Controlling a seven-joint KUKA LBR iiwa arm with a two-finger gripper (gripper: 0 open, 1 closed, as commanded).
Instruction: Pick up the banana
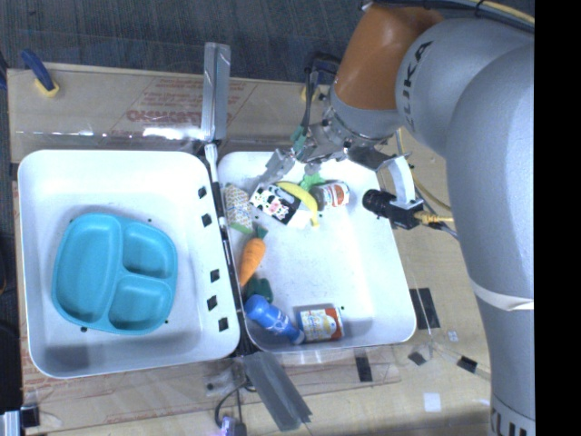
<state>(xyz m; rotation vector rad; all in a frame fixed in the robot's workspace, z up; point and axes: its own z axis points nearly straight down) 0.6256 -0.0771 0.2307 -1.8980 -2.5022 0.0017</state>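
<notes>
The yellow banana (304,201) lies curved in the far part of the right bin (363,271), touching a black-and-white cow-patterned item (275,205) on its left. My gripper (296,161) hangs just above and behind the banana, near the bin's far wall. Its jaws stand open, and one grey finger (277,165) slants down to the left toward the cow-patterned item. Nothing is between the fingers. The arm's wrist hides the far right corner of the bin.
The right bin also holds a small red can (335,193) beside the banana, a speckled packet (238,204), a carrot (251,258), a blue bottle (270,316) and a tin (320,322). The left bin (54,166) holds a blue divided plate (113,271).
</notes>
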